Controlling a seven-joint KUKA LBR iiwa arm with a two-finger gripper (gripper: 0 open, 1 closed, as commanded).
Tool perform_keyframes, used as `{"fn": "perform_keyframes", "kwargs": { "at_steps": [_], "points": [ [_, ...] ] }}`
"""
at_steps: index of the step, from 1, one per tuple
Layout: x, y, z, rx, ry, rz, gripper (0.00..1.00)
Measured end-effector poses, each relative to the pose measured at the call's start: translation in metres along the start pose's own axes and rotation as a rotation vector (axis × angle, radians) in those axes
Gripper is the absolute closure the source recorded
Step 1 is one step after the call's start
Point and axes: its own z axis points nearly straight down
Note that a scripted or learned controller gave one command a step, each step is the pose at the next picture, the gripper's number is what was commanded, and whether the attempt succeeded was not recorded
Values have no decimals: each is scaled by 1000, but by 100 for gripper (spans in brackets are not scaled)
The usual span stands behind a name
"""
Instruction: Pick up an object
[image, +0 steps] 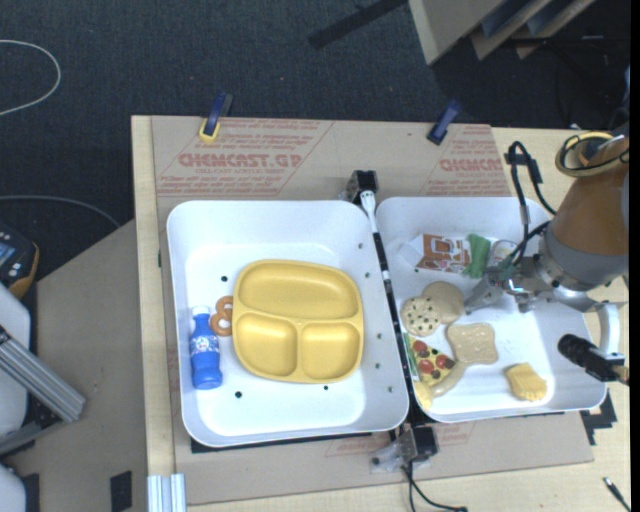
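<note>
The right bin (570, 400) holds several toy foods. A chocolate-chip cookie (432, 306) lies beside a slice of toast (473, 342). A pizza slice (430, 362) rests by the bin's left wall, and a yellow cheese chunk (527, 381) sits at the front. A white-and-orange packet (444, 252) and a green piece (479, 254) lie at the back. My gripper (497, 284) hangs low over the bin's middle, just right of the cookie and above the toast, below the green piece. Nothing shows in its grasp.
The left bin (190, 225) carries a yellow divided plate (297, 319), a blue bottle (205, 349) and a small pretzel (223, 314). A black divider with clamps (364, 187) runs between the bins. The arm's orange band (590, 205) and black cables (525, 180) overhang the right bin's right side.
</note>
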Motion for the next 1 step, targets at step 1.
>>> {"fn": "perform_keyframes", "kwargs": {
  "at_steps": [1],
  "points": [
    [-1, 1, 22, -4, -2, 1, 0]
  ]
}}
